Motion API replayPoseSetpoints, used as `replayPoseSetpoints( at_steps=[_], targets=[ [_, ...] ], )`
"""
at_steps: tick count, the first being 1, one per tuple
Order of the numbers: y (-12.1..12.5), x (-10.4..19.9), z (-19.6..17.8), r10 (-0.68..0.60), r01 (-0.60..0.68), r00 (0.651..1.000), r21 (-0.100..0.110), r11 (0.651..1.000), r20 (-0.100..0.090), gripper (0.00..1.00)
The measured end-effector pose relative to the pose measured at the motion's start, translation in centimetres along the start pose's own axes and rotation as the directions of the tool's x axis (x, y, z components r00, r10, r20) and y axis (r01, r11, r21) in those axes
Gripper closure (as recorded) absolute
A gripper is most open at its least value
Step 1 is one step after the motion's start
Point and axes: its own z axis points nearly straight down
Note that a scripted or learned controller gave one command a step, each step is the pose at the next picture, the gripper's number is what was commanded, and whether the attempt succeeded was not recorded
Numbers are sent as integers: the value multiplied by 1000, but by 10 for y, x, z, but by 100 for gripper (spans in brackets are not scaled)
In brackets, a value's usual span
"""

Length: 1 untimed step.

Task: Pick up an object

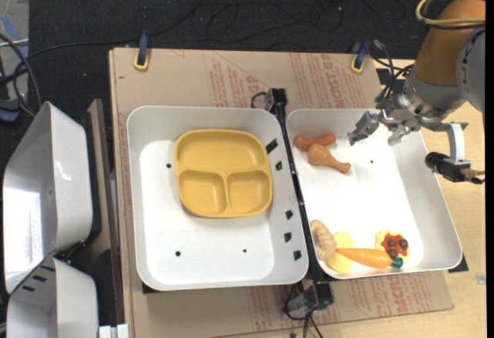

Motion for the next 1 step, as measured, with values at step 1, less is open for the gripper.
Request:
replayPoseSetpoints(
  at_steps=[1],
  targets=[
    [-10,1,60,1,-1,1000,2,1000,-1,0]
  ],
)
